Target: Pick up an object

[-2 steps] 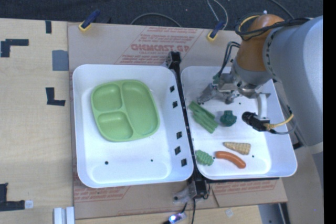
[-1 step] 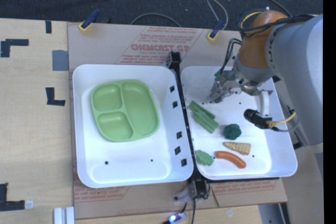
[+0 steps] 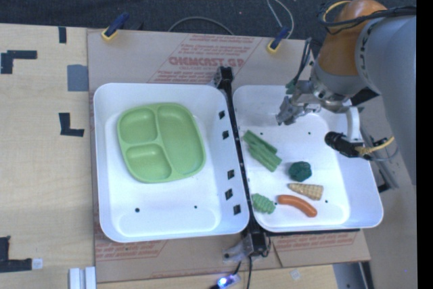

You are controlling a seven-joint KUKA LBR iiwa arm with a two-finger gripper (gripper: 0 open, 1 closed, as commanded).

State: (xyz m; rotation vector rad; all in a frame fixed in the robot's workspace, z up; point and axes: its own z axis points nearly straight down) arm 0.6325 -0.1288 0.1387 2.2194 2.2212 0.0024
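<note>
Pincer (image 3: 289,112) over upper part of right bin (image 3: 358,203), above bare floor; opening of fingers not discernible, nothing visibly held. Candidate objects all toward the near rim from pincer: green ridged piece (image 3: 262,149) nearest, dark green lump (image 3: 300,170) beyond it, corn piece (image 3: 306,191) and orange sausage (image 3: 298,205) farther, small green piece (image 3: 263,203) farthest. Risk: descent here likely to close on nothing. Risk: corn piece and orange sausage lying almost touching, so neighbour may be nudged or both caught. Risk: ridged piece near divider, leaving little finger clearance

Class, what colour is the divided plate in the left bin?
Light green, seen clearly in the camera view: the divided plate.
</note>
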